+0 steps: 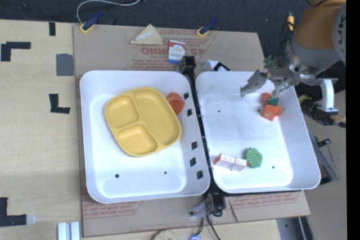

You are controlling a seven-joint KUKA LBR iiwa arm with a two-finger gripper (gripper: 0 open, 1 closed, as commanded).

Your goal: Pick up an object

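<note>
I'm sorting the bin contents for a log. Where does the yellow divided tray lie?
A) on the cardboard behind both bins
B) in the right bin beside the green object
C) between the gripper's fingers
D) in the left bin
D: the yellow divided tray lies flat in the left bin, with a small orange object at its upper right edge, while the green object sits in the right bin.

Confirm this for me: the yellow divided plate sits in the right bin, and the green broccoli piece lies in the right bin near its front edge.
Not quite. The camera view shows the yellow divided plate in the left bin, not the right one, with a small orange object at its edge. The rest stands: the green broccoli piece lies in the right bin near its front edge.
</note>
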